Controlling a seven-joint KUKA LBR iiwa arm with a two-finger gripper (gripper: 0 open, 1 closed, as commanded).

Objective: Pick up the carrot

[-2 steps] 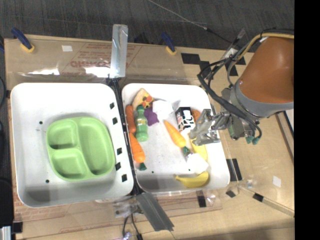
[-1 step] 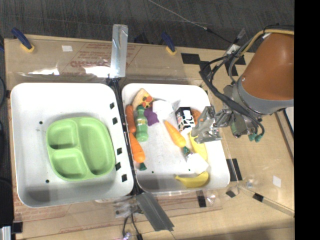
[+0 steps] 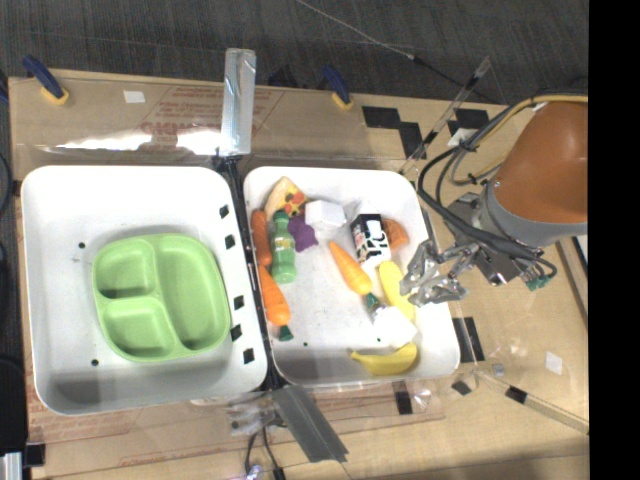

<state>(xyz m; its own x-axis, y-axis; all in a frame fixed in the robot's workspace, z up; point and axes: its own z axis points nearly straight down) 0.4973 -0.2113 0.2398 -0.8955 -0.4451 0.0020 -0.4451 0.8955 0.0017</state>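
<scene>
Right bin holds carrot; tool over right rim, finger state unclear.

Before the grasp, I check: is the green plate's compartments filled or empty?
Empty: the green plate shows bare compartments, alone in the left bin.

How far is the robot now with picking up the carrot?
Nothing looks done yet. The carrot lies loose in the middle of the right bin, beside the black-and-white bottle. The gripper hangs at the bin's right edge, over the yellow item, apart from the carrot. Left to do: move over it, descend, grasp, lift.
</scene>
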